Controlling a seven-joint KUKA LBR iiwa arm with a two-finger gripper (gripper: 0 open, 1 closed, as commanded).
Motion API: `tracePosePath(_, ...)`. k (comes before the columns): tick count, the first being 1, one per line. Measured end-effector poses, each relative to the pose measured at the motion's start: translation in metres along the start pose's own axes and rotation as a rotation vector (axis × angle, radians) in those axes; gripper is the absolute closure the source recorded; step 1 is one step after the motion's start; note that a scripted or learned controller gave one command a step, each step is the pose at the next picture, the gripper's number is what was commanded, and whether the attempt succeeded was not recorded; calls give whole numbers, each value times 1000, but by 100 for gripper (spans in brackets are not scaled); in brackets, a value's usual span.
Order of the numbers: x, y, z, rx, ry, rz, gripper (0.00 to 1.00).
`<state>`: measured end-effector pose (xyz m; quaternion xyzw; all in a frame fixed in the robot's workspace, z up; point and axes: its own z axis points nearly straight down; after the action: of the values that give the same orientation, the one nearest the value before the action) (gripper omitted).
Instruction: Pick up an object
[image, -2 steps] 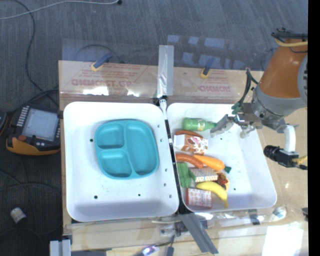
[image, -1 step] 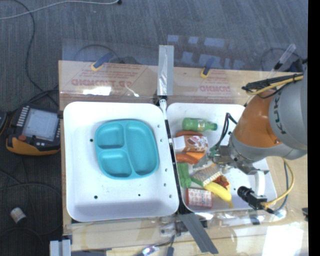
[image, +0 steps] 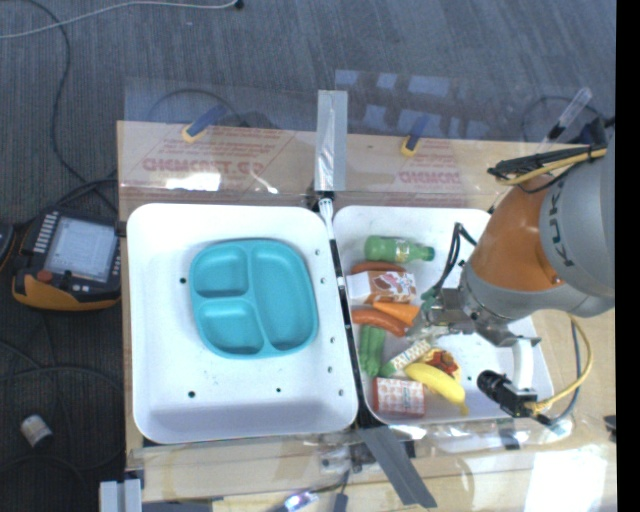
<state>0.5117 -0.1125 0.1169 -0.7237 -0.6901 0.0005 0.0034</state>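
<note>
The gripper (image: 432, 318) is lowered by the carrot (image: 385, 317), light and stiff, best pinched mid-length; its state cannot be told.

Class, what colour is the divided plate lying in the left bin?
The divided plate is light blue, turquoise; the camera view shows it clearly.

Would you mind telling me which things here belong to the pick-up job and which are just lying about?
Job in hand:
- gripper, low among the items in the right bin
- green bottle
- carrot
- banana

Lying about:
- blue divided plate in the left bin
- handheld controller on the floor
</note>
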Motion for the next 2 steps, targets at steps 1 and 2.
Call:
tracePosePath(1,12,95,-67,-4,-7,222,100)
tracePosePath(2,12,95,-67,-3,-8,222,0)
